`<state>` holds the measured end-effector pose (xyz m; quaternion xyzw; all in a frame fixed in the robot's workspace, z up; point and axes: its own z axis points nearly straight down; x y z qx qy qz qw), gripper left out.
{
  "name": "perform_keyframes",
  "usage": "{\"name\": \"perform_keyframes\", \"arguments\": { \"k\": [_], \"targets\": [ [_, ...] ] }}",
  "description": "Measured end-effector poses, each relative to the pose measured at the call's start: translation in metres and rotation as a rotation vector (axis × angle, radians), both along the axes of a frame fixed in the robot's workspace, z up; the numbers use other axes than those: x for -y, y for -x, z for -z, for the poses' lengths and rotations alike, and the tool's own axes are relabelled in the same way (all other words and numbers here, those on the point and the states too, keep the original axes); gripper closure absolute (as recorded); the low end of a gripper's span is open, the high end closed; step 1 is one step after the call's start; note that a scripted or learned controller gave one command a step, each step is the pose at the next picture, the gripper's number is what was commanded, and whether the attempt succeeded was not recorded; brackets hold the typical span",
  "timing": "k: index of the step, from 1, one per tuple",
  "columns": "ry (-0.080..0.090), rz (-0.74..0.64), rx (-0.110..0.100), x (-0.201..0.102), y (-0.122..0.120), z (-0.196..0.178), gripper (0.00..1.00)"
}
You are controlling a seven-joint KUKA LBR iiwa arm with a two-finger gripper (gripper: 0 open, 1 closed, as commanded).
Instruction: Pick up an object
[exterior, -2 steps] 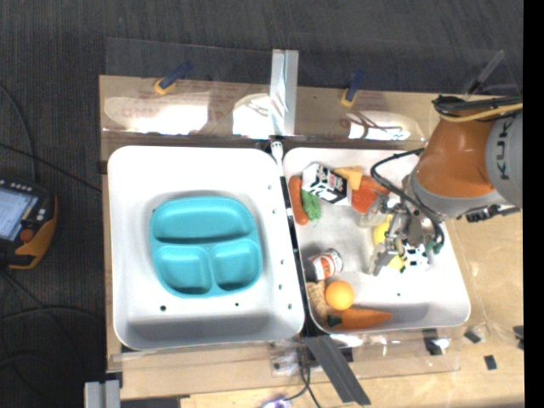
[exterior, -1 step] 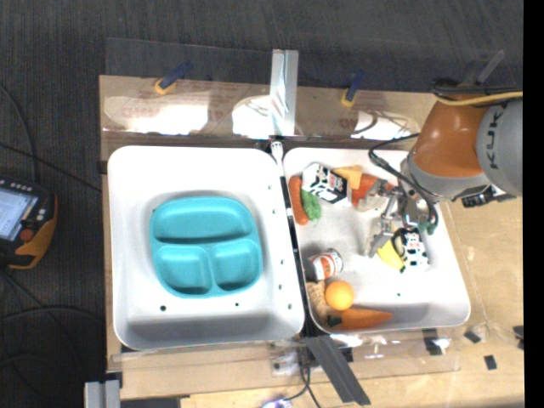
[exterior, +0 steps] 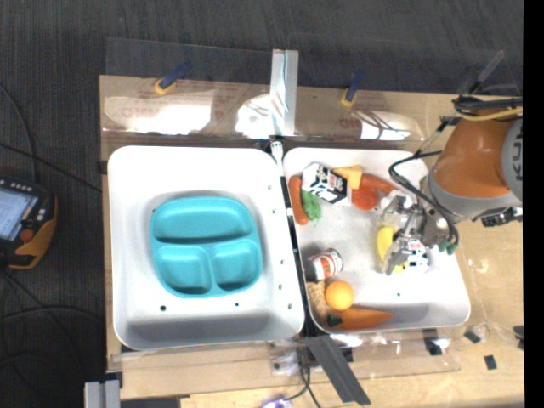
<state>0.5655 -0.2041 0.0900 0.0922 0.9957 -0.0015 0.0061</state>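
Note:
My gripper (exterior: 406, 243) hangs low over the right side of the right bin (exterior: 442, 308), under the orange wrist band. A yellow banana-shaped toy (exterior: 384, 240) lies just to its left, touching or nearly touching it. A small white-and-black object (exterior: 416, 260) sits right below the gripper. Further left in this bin are a black, white and green carton (exterior: 324, 184), a red-orange piece (exterior: 365, 196), a small can (exterior: 325, 264), an orange ball (exterior: 339, 294) and a carrot (exterior: 367, 318).
The left bin (exterior: 127, 228) holds a turquoise divided tray (exterior: 206, 243). A red strip (exterior: 297, 201) lies along the wall between the bins. Cables run beside the arm at the right. A handheld pendant (exterior: 21, 219) rests off the bench at far left.

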Motion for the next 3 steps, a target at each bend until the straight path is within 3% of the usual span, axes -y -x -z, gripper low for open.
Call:
{"name": "perform_keyframes", "arguments": {
  "k": [1, 2, 3],
  "targets": [
    [-0.001, 0.071, 0.004, -0.028, 0.020, 0.000, 0.00],
    [0.001, 0.070, 0.005, -0.029, 0.018, -0.011, 1.00],
    [0.007, -0.100, 0.007, -0.071, 0.031, -0.003, 1.00]
  ]
}}
